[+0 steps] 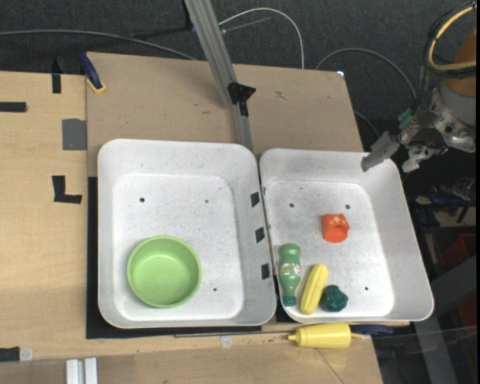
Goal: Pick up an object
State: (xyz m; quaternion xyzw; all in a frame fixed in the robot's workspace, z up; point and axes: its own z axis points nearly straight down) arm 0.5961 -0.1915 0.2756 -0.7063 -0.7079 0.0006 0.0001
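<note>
Right bin (384,174) upper half open, toys crowd its near-left corner, green bowl (164,271) blocks left bin's near-left

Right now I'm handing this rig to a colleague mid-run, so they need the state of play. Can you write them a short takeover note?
End effector: at the upper right corner of the right bin, above the rim, with nothing between its fingers.
Right bin holds an orange block, a green bottle, a yellow banana and a dark green piece, the last three clustered at the near left corner.
Left bin holds a green bowl.
A yellow bottle lies on the bench outside the bins.
Done: nothing picked.
Left: choose an object, descend, grasp, lift.
</note>
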